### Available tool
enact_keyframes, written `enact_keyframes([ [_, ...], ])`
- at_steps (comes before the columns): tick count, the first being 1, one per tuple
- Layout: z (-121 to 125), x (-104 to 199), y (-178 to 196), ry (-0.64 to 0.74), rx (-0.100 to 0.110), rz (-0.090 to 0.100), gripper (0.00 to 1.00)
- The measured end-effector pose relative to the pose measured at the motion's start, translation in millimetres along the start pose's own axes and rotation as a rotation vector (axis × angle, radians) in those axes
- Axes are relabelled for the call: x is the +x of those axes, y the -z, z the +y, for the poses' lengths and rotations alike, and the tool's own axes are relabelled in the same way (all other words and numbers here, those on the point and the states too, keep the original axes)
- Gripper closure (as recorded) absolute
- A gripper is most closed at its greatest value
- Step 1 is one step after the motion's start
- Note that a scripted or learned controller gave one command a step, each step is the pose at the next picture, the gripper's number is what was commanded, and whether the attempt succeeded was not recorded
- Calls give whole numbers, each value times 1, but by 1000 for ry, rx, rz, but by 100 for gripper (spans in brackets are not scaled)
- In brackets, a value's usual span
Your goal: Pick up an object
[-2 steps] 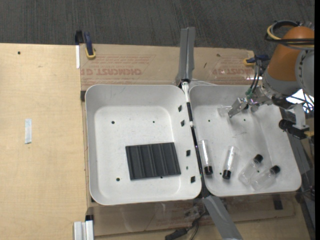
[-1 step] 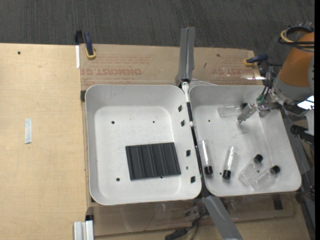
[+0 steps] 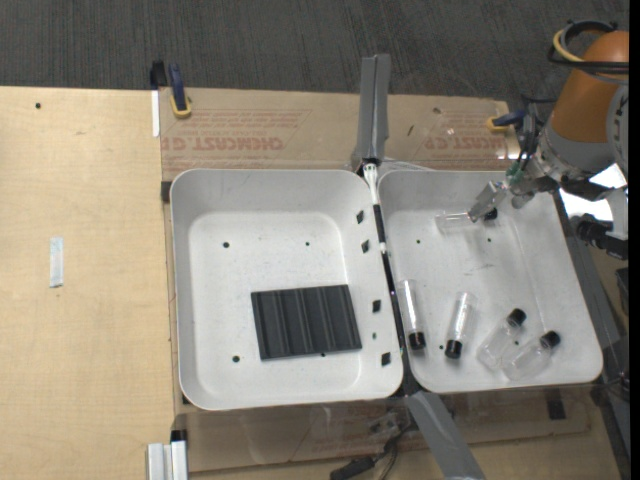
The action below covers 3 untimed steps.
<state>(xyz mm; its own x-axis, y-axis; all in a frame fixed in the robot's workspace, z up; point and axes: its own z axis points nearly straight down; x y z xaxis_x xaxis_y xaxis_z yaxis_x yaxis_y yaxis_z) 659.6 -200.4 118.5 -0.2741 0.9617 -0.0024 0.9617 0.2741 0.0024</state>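
Note:
The right white bin (image 3: 560, 268) holds several clear plastic tubes with black caps. One tube (image 3: 409, 313) lies along the bin's left wall and another (image 3: 459, 320) rests just right of it. More tubes (image 3: 522, 353) are bunched in the near right corner, beside a black-capped piece (image 3: 516, 318). A further clear tube (image 3: 453, 220) lies at the back of the bin. My gripper (image 3: 490, 208) hangs low over that tube's right end, reaching in from the upper right. Whether it touches the tube I cannot tell.
The left white bin (image 3: 200, 268) holds a black ribbed pad (image 3: 305, 321). A grey divider post (image 3: 374, 108) rises at the back between the bins. Cardboard lies under both bins, and blue and yellow clamps (image 3: 176, 90) sit at its far corners.

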Motion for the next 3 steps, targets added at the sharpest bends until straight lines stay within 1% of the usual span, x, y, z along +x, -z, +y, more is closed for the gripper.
enact_keyframes([
  [1,-34,-13,-26,258,1,2,0],
  [2,0,25,-23,283,-1,0,0],
  [3,0,2,-26,349,2,4,0],
])
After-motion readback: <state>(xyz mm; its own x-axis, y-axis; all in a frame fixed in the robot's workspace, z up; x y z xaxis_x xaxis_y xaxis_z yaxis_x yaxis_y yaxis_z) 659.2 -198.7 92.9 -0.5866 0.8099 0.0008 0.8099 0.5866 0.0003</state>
